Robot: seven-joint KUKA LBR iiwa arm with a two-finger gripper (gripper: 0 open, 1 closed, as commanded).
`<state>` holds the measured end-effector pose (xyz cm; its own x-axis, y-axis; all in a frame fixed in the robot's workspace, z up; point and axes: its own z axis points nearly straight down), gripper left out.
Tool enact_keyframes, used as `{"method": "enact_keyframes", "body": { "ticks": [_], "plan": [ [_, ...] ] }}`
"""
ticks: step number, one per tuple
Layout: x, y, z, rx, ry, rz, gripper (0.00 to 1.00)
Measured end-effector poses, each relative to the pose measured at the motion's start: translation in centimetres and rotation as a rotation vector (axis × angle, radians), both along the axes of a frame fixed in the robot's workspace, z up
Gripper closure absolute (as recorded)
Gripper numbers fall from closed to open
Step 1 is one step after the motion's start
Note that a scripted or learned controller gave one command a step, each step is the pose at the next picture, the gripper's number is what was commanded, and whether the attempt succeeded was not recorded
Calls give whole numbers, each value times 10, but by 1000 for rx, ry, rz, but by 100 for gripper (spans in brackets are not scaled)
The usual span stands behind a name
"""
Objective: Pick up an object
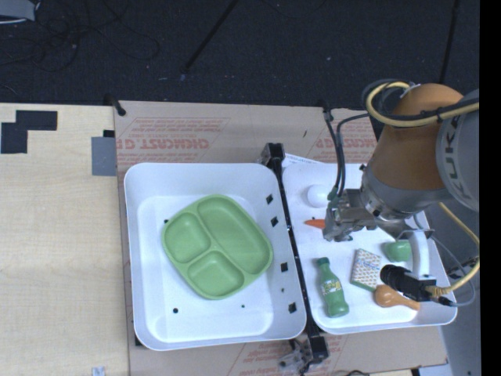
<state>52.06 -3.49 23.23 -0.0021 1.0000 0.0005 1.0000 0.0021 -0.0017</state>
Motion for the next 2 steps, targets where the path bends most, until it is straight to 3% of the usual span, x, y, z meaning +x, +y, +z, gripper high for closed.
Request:
{"method": "enact_keyframes", "body": {
  "ticks": [2],
  "plan": [
    [-6,108,1,-1,3,-2,100]
  ]
}}
